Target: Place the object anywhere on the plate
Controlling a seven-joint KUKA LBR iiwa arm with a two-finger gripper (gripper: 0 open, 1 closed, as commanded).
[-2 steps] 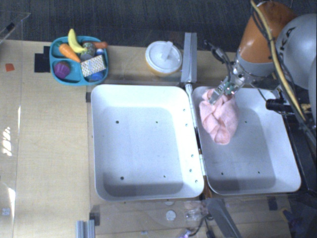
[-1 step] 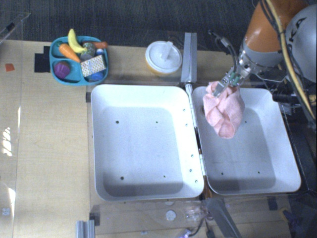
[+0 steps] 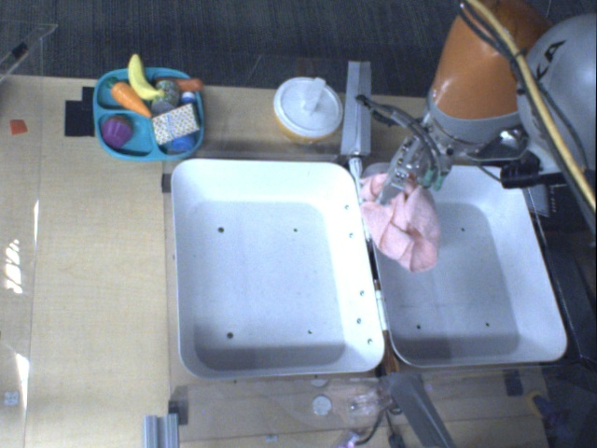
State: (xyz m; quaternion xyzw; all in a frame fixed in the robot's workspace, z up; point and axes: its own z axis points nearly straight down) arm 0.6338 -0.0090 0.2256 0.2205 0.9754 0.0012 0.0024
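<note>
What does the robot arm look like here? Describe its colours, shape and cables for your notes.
The arm is grey and rounded, with a broad orange band above the wrist. A yellow cable runs along it beside a dark one. The gripper is a small metal assembly with thin dark wires.

The arm is showing a smooth grey shell with part of a dark letter on it, and a glossy orange band is bulging above the wrist. A yellow cable and a thin black one are running across the orange and grey. Below the band a silver metal collar is gleaming. The gripper is looking like dark metal with thin wires and small greenish parts.
</note>
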